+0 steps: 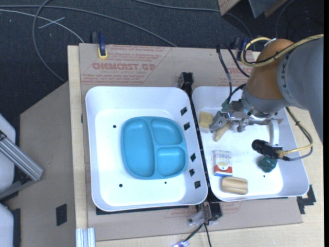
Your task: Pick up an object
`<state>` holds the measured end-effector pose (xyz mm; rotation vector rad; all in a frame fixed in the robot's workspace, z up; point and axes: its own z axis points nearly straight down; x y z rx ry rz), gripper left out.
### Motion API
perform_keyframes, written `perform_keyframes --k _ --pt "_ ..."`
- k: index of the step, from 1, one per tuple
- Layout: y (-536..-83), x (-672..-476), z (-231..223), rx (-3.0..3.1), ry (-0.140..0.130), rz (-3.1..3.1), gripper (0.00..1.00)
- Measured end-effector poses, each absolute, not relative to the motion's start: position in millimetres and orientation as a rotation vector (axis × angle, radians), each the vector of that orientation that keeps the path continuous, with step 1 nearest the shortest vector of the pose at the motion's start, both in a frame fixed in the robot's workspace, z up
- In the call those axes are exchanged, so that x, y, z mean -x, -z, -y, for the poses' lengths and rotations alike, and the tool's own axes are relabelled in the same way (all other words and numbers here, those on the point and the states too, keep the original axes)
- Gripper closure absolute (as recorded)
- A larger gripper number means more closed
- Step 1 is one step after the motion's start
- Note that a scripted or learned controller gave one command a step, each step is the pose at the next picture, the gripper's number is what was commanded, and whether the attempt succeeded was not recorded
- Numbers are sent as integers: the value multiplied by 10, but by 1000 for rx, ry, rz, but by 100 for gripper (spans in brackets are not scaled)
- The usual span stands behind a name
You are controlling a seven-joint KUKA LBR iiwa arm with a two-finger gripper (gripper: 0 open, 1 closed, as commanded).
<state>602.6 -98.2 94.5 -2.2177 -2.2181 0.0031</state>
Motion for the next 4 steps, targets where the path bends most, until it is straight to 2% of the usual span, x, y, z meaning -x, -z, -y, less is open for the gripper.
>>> perform_keyframes --k 1,2,3,4 --pt "-847 -6026 978 2220 -2 2218 0" --pt "-961 -6033 975 2221 1 2219 100" --pt "-1569 -5989 975 2221 1 2222 100" --pt "-1999 -6024 993 2222 4 2224 100"
